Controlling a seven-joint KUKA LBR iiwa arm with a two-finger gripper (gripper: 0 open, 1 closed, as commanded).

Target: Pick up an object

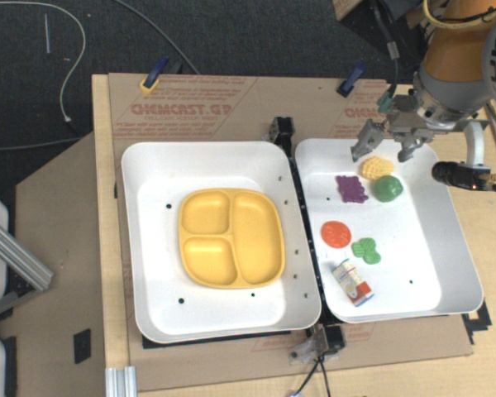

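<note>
My gripper (386, 150) hangs over the far edge of the right bin (446, 246) with its two fingers spread open and nothing between them. Just below the fingertips lies a yellow corn-like piece (377, 168). A green round piece (388, 188) touches it on the near side, and a purple grape cluster (351, 189) lies to their left. Nearer the front are a red-orange disc (336, 234), a small green leafy piece (365, 251) and a little white and red carton (352, 282).
The left bin (149, 222) holds a yellow divided plate (231, 237) with three compartments. A black clamp (280, 128) sits between the bins at the back. Blue clips (155, 74) hold the cardboard base at its far edge.
</note>
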